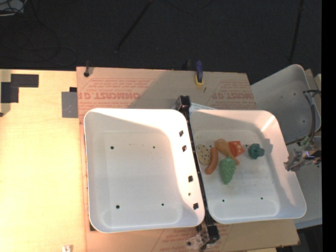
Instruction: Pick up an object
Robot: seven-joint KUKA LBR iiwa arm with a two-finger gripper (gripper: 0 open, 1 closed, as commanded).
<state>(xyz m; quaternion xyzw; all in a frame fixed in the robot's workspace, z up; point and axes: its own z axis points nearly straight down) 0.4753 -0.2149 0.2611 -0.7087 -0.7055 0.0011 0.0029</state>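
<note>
- The right bin (273, 203) held a small cluster of toy items near its middle: a green, strawberry-like piece (227, 170), an orange sausage-shaped piece (211, 162), a pale round biscuit-like disc (203, 152), an orange carrot-like piece (226, 148), a red block (235, 148) and, slightly apart to the right, a teal lump (256, 151).
- The left bin (105, 193) sat just beside it, the two walls touching along a row of black clips.
- The claw (299, 161) hung at the right bin's outer rim, well apart from the cluster; whether it was open or closed could not be told at that size.
- Judged from this layout, the teal lump looked the easiest target, since it stood free of its neighbours and nearest the arm.
- A good attempt would bring the claw straight down over one piece only, with room on both sides, because the packed items could be nudged aside or lifted in pairs.
- The cardboard sheet (131, 88) under the bins bore reddish print, upside down from this camera and too faint to read with confidence.
- The worktop (37, 156) to the left was pale wood.
</note>
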